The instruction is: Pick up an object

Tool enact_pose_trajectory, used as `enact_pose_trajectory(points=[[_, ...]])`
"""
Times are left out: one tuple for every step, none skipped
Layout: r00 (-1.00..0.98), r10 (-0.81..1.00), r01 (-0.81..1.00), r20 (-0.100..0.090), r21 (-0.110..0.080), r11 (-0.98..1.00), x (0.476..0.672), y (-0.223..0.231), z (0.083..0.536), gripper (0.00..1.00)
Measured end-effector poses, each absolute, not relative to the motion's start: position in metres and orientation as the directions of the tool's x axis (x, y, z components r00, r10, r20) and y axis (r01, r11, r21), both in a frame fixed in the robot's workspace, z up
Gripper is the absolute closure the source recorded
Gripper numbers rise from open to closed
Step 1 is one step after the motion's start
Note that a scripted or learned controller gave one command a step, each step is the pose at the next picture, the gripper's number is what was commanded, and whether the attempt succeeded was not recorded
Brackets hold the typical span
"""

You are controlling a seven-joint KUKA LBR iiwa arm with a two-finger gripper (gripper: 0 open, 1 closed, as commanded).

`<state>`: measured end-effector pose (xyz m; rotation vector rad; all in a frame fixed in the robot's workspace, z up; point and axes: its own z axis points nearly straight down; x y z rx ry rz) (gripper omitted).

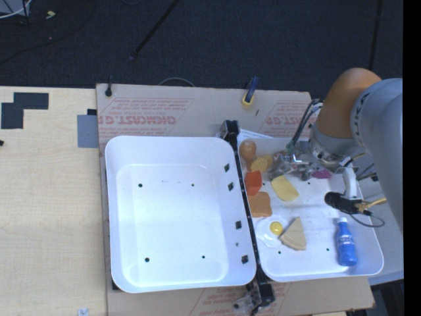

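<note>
The gripper (294, 160) hovers low in the right bin (368, 265), its grip unclear, crowded by a yellow piece (285, 188), orange blocks (256, 196), a brown ball (247, 150); nearer lie a wedge (295, 234) and blue bottle (345, 242).

Even overhead light; left white bin (125, 176) bright, nearly washed out. Soft shadows only. Dark floor (197, 31) dim. Overall slightly soft, grainy.

The grey KUKA arm with the orange band (352, 101) enters from the right edge, wrist angled down and leftward; its metallic two-finger gripper (291, 161) sits low over the right side of the bench (cabling trails beside the wrist).
</note>
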<state>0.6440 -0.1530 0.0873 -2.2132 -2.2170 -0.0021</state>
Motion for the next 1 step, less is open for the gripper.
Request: enact_pose_trajectory(points=[[-0.005,1.0,1.0,0.004,-0.003,0.005,0.6444,-0.1535,0.0978,1.0]])
